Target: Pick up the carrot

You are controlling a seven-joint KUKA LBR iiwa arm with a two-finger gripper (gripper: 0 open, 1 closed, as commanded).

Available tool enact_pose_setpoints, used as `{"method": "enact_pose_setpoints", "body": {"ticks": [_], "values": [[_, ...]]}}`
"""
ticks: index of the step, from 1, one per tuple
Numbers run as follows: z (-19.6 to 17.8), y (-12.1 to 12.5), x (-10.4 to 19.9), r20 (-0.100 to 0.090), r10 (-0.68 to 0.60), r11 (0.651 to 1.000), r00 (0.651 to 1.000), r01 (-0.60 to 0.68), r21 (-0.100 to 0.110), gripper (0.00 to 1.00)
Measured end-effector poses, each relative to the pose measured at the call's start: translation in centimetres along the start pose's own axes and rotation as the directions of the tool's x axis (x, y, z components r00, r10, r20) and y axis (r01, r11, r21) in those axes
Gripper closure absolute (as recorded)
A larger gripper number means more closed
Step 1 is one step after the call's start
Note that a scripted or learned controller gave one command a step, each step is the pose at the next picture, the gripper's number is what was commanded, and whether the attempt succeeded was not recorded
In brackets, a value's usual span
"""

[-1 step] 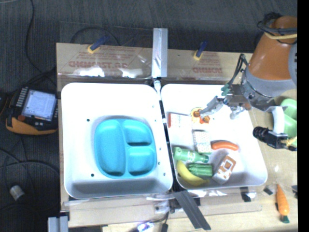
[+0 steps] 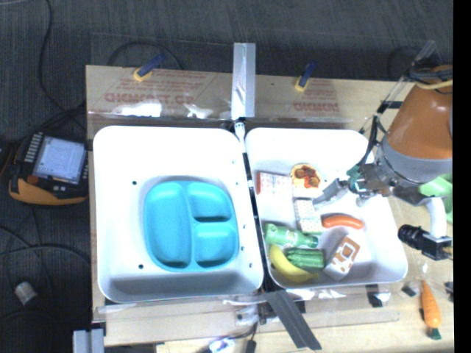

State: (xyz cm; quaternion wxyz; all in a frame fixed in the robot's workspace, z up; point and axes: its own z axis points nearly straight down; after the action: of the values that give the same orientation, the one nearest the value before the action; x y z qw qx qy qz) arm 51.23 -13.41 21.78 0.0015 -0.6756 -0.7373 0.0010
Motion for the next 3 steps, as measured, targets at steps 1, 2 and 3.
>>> {"method": "enact_pose_setpoints", "body": {"ticks": [1, 2, 3], "values": [[-2.8, -1.6, -0.5, 0.000, 0.085, 0.996, 0.996, -0.085, 0.000, 0.00], [1.8, -0.4, -5.8, 0.000, 0.173, 0.985, 0.985, -0.173, 0.000, 0.00], [1.8, -0.4, -5.8, -0.001, 0.173, 0.985, 0.985, -0.173, 0.000, 0.00]]}}
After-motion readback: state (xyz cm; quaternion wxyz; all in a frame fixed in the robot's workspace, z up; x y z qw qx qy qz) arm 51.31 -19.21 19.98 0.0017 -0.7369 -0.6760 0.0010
